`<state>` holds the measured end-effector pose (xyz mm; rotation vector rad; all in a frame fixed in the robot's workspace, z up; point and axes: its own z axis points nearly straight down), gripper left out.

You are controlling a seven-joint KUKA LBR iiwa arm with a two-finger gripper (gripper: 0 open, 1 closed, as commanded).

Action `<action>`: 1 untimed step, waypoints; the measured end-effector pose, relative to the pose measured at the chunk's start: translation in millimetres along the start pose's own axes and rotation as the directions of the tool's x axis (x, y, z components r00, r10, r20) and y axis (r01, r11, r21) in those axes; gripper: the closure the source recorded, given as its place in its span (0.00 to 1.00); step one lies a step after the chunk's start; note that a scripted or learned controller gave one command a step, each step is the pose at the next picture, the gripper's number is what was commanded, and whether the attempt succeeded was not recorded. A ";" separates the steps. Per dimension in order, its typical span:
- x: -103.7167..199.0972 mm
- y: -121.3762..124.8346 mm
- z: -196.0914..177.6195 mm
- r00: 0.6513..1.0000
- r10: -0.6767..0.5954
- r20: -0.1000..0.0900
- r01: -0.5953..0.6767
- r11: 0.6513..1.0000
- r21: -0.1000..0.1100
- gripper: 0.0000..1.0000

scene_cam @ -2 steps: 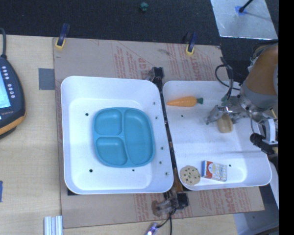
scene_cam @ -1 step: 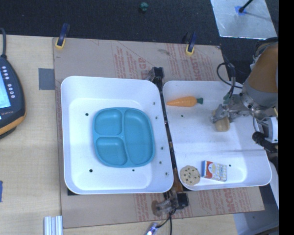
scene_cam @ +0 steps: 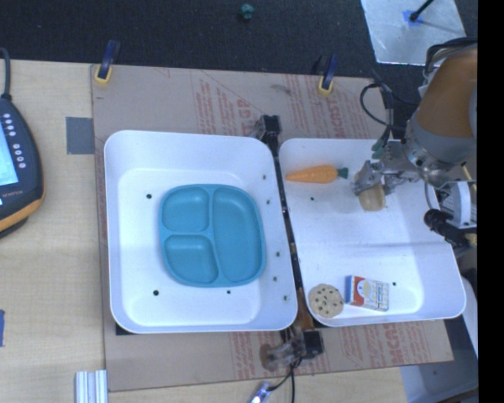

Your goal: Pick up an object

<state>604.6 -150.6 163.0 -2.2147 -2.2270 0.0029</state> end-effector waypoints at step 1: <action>63.0 5.7 -29.0 1.000 -0.001 0.001 0.001 1.000 0.000 1.00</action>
